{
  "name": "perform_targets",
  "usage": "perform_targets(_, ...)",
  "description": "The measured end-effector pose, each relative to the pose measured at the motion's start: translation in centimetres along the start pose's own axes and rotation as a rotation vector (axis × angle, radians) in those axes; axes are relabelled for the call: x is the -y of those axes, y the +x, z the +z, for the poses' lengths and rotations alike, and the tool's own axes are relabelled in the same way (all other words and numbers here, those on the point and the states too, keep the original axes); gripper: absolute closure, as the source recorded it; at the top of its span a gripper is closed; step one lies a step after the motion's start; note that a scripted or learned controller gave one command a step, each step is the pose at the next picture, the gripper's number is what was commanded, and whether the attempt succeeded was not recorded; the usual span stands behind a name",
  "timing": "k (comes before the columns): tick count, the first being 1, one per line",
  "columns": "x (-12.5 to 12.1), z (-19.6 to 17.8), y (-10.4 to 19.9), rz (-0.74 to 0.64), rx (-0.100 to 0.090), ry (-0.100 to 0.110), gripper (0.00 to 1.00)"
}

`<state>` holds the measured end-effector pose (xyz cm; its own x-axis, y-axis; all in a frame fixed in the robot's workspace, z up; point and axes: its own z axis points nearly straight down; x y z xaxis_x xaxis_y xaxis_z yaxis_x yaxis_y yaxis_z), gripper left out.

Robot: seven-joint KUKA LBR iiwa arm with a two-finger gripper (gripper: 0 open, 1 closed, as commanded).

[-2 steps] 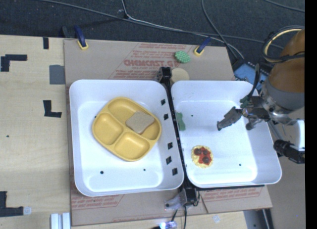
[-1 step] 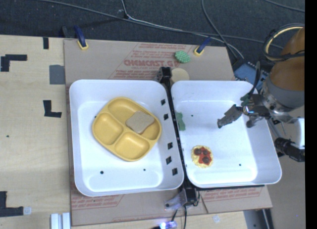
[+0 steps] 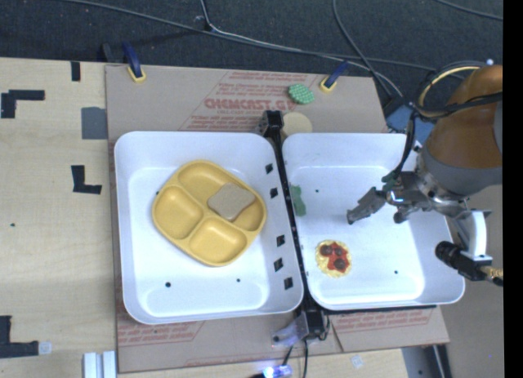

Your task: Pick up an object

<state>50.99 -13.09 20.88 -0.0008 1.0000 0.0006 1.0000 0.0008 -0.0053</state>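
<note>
Small flat toy pizza (image 3: 333, 258) in right bin (image 3: 359, 149), near its front left corner: yellow round base, red topping with dark spots. Lying flat on the white floor.

Gripper (image 3: 378, 207) over the right bin, right of centre. Two dark fingers visible, one reaching left toward about the middle of the bin, the other shorter, nearer the wrist. Spread apart, nothing between them. Contact with bin floor impossible to judge from this angle.

Pizza in front of and to the left of gripper, near but apart, not touching.

Small green piece (image 3: 297, 199) against the left wall of the right bin, beside the black divider (image 3: 283, 205), left of gripper, well apart from it.

Left bin (image 3: 196, 303): yellow sectioned plate (image 3: 189, 220), tilted diamond-wise, with a tan square slice (image 3: 231, 200), like bread, lying across its right compartments.

Behind bins on cardboard surface (image 3: 237, 95): green round dotted thing (image 3: 300, 93).
</note>
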Motion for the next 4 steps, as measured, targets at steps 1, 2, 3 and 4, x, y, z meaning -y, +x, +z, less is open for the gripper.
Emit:
perform_targets(1, -0.9, 5.8, 0.3, 0.0, 0.0, 0.001, 0.0)
perform_targets(2, -0.7, 10.2, 0.6, 0.0, 0.0, 0.002, 0.0)
perform_targets(3, -0.8, 9.0, 0.6, -0.001, -0.001, -0.002, 1.0)
perform_targets(4, -1.0, 2.6, 0.6, -0.001, 0.002, -0.01, 1.0)
